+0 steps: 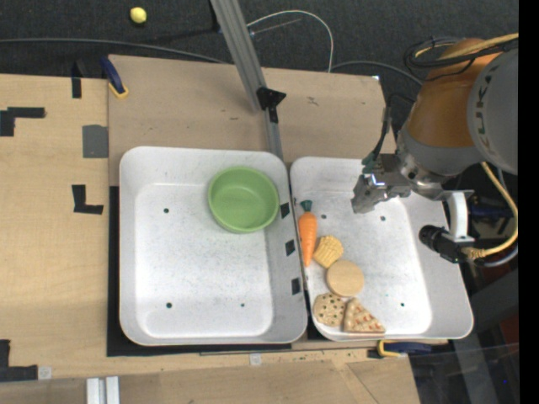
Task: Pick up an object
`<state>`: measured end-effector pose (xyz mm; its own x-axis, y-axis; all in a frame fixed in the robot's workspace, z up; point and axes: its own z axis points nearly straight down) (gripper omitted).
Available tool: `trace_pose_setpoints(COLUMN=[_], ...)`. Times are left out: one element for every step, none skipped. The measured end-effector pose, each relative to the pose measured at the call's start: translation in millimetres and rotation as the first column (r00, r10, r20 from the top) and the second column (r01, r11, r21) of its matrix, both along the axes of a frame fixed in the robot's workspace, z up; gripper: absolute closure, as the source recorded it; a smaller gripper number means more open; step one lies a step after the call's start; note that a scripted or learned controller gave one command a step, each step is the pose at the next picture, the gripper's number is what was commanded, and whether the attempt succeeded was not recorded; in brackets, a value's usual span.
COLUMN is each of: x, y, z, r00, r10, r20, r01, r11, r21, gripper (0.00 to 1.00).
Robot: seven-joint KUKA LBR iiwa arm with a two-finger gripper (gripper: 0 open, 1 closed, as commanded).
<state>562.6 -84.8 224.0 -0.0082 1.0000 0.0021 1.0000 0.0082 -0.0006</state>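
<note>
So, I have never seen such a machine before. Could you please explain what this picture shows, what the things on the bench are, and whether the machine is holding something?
This is one camera fixed above a bench, looking down at a slant. The grey and orange shape on the right is a robot arm. Its gripper, a two-finger claw, hangs over the right bin. I cannot tell if it holds anything. Two shallow white bins stand side by side. The left bin holds a green bowl. The right bin holds toy food along its left side: a carrot, a waffle-like yellow piece, a round biscuit, a cracker and a pizza slice.
</note>
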Motion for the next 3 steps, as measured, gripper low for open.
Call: trace_pose_setpoints(x=[18, 20, 26], y=[55, 110, 159], z=[9, 5, -2], r00=[1.0, 1.0, 1.0], r10=[0.0, -0.005, -0.002], r20=[0.001, -0.002, -0.002], r01=[0.0, 0.005, 0.002], r11=[1.0, 1.0, 1.0], r21=[0.0, -0.003, -0.002], gripper=[1.0, 1.0, 1.0])
